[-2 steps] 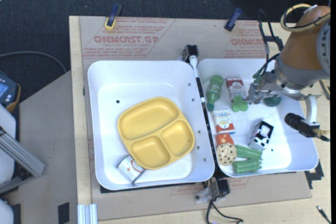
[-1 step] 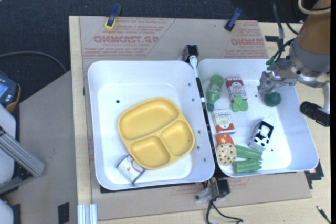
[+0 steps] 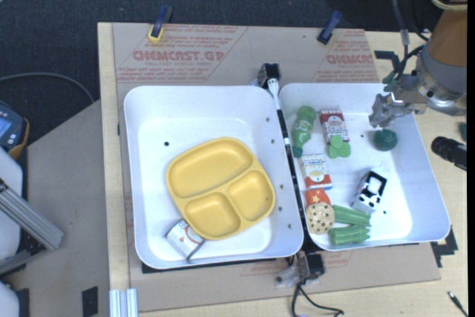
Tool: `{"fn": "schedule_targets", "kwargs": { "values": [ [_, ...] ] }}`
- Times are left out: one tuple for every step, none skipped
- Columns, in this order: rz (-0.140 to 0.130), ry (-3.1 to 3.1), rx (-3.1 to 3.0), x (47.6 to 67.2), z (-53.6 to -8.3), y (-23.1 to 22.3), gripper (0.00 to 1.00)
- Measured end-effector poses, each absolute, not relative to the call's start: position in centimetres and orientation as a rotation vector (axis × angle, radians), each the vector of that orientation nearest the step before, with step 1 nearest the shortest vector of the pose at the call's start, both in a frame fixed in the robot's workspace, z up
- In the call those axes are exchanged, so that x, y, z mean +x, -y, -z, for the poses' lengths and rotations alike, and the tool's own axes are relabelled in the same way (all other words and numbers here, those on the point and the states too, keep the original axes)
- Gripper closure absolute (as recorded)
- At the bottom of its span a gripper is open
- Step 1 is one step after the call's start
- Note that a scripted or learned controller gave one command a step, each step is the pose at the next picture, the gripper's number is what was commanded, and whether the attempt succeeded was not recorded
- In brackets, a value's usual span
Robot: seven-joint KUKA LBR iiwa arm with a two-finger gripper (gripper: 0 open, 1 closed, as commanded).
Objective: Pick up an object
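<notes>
Claw (image 3: pixel 384 113) hanging over the right bin (image 3: pixel 423 182), just above a small dark green round thing (image 3: pixel 384 139)

The arm (image 3: pixel 445 48) comes in from the right side, and honestly I can't tell whether the claw is open or closed from this angle; nothing is visibly between its parts. That green round thing sits near the bin's far right area, right under the claw tip. The rest of the right bin's stuff is along its left and near sides: a green bottle (image 3: pixel 302 126), a red and white carton (image 3: pixel 332 122), a little white box (image 3: pixel 316 171), a cookie (image 3: pixel 320 218), two green cylinders (image 3: pixel 349 225) and a black and white cow-looking toy (image 3: pixel 369 191). The left bin (image 3: pixel 148 152) has a yellow divided plate (image 3: pixel 220 188) with a small white carton (image 3: pixel 182 237) tucked at its near corner. Both bins sit on a cardboard-covered surface (image 3: pixel 223 56).
</notes>
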State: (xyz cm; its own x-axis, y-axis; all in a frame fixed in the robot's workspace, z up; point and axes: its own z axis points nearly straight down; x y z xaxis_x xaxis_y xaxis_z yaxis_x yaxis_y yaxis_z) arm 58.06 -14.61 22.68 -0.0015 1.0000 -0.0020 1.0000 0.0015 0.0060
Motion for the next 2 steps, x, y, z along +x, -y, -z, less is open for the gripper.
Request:
{"fn": "schedule_targets", "kwargs": {
  "values": [
    [-0.007,-2.228,2.211,60.1,-22.9,8.5,1.0],
    [-0.006,-2.229,2.212,62.2,-22.3,2.5,1.0]
  ]
}}
